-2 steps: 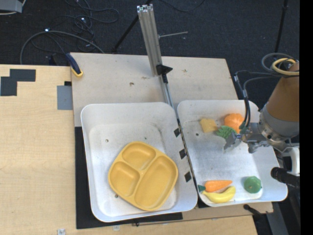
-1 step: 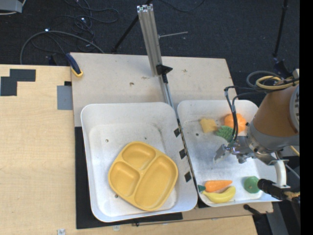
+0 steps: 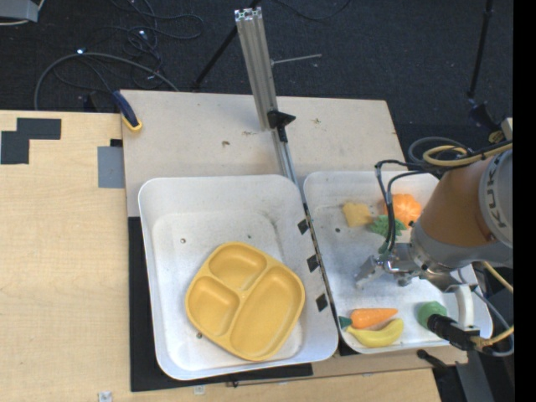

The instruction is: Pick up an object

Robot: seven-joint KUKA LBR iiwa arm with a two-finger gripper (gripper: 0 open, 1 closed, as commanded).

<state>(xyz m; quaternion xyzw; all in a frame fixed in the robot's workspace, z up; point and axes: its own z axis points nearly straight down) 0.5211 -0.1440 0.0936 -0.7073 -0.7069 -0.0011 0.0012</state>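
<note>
My gripper (image 3: 383, 276) hangs low over the middle of the right bin (image 3: 331, 249), open, with bare bin floor between its fingers. Behind it lie a small yellow block (image 3: 356, 214), an orange fruit (image 3: 405, 208) and a green piece (image 3: 383, 223) beside the fruit. In front of it, near the bin's front rim, lie a toy carrot (image 3: 373, 316) and a yellow banana (image 3: 377, 334) side by side. A green object (image 3: 433, 312) rests at the front right, partly hidden by the arm's cabling.
The left bin (image 3: 167, 216) holds a yellow divided plate (image 3: 244, 298). A metal post (image 3: 256, 65) rises behind the bins. The arm's orange wrist (image 3: 456, 212) and cables cover the right bin's right side.
</note>
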